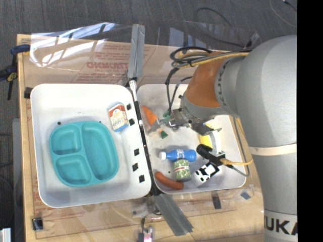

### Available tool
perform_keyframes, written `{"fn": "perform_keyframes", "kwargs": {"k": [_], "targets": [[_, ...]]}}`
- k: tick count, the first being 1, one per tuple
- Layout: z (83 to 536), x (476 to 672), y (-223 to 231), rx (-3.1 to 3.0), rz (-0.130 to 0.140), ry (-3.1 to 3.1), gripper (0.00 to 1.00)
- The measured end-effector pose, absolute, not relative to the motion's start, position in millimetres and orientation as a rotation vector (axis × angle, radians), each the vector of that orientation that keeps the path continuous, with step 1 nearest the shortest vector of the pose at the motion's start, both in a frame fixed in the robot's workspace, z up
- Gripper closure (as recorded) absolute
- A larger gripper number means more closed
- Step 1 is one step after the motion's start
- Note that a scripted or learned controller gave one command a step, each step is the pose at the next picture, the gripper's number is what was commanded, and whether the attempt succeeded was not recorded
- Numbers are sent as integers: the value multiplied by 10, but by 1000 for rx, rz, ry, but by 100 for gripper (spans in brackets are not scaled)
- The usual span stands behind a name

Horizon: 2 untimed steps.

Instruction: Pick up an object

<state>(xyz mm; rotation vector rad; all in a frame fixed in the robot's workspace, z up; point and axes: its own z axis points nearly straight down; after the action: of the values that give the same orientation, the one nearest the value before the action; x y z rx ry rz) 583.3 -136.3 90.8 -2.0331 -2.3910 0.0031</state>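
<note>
Low over the right bin (237,183), gripper (169,121) just right of the carrot (150,116); grip state impossible to tell.

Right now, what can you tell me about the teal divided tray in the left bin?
The teal divided tray looks like smooth moulded plastic, a rounded rectangle with three compartments: one long one on its right side and two smaller ones on its left. It lies flat and right side up on the floor of the left bin, turned slightly askew to the bin's walls. Nothing sits in its compartments. A small carton lies just beyond its upper right corner; whether they touch is unclear.
</note>
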Motion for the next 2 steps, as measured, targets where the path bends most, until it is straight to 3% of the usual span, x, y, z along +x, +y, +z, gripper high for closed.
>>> {"fn": "perform_keyframes", "kwargs": {"k": [1,2], "targets": [[1005,5833,-1366,-2029,5,-2393,100],[1246,5897,-1716,-1986,2,-2433,100]]}}
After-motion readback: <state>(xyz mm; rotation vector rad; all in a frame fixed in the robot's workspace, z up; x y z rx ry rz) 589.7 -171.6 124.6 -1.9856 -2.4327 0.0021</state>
